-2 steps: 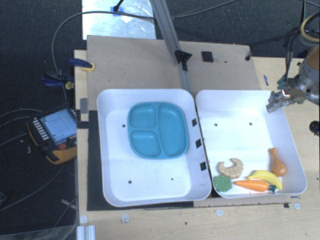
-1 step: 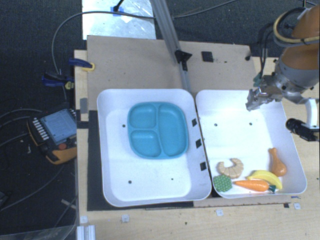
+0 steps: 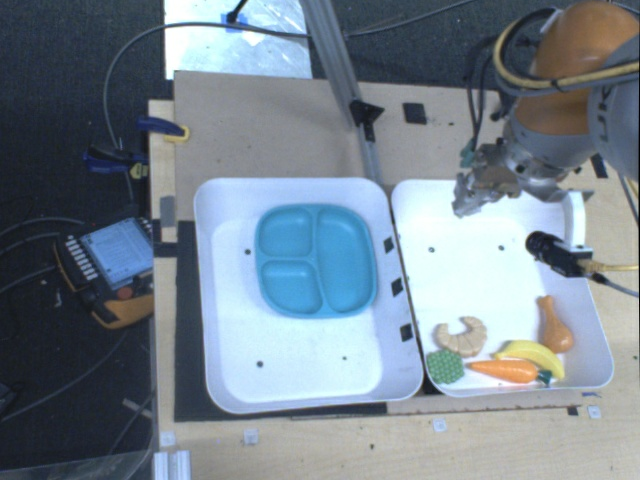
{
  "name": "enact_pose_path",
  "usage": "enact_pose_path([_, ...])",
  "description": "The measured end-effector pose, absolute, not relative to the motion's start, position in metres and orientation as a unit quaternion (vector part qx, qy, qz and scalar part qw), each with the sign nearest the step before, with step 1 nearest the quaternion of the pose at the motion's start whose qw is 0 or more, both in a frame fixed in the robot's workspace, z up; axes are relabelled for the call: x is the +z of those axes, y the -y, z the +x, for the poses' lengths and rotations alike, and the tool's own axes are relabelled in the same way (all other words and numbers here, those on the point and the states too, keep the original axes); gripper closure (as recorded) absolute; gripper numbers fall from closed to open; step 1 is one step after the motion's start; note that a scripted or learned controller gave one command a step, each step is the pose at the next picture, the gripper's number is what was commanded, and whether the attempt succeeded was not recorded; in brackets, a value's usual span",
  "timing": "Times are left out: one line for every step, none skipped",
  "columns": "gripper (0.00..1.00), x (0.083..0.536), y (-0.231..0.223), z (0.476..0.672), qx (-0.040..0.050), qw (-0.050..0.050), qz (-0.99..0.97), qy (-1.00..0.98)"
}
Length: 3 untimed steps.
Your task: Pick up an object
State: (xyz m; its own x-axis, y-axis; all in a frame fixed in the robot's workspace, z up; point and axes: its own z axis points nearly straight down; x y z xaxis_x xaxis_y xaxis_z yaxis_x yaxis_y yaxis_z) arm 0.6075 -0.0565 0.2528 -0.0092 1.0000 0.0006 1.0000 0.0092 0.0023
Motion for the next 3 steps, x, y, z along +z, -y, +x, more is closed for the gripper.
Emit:
enact_pose_path([1.00,0.255,0.005,0.628,0.0019,0.001,0.704,-0.711])
enact_pose_path([1.00,0.248,-0.044,0.629,0.0011,0.001,0.704,-0.710])
enact_pose_path([1.00,0.229,-0.085,0.647,0.0011,0.001,0.704,-0.710])
